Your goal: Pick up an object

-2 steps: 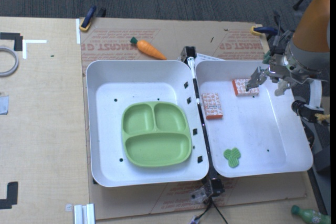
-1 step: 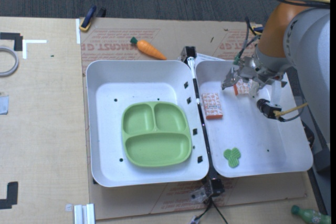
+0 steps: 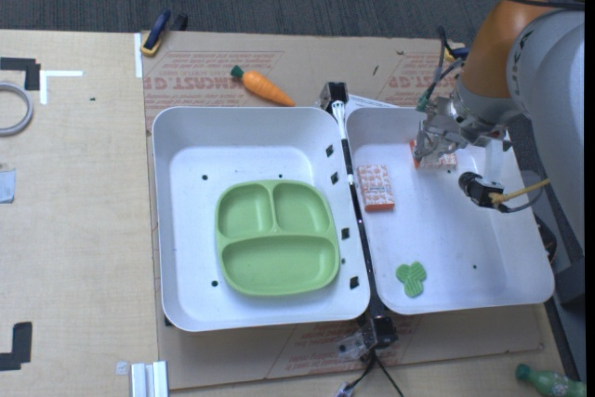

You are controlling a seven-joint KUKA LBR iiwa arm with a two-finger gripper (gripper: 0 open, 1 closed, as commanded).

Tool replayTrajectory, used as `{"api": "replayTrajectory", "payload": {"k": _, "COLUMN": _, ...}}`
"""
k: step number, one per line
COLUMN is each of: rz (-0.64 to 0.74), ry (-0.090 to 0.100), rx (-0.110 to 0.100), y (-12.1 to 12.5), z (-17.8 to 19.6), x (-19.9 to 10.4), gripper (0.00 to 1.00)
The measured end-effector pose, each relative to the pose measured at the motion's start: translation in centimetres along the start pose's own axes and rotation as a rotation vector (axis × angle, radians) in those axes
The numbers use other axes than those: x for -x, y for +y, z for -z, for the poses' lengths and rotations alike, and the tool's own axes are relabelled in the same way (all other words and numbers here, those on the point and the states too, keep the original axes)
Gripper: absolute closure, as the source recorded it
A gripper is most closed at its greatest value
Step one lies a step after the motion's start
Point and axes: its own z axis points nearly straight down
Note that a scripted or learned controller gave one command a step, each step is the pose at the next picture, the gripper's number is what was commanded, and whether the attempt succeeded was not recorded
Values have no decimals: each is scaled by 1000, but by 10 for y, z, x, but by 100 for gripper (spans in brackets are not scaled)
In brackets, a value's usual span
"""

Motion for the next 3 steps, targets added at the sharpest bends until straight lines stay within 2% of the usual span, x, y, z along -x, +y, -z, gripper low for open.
{"api": "replayTrajectory", "payload": {"k": 1, "rz": 0, "ry": 0, "rx": 0, "y": 0, "z": 0, "x": 0, "gripper": 0}}
{"api": "replayTrajectory", "payload": {"k": 2, "rz": 367, "ry": 5, "rx": -6, "y": -33, "z": -16, "x": -5, "gripper": 0}}
{"api": "replayTrajectory", "payload": {"k": 3, "rz": 637, "ry": 6, "rx": -4, "y": -7, "z": 84, "x": -100, "gripper": 0}}
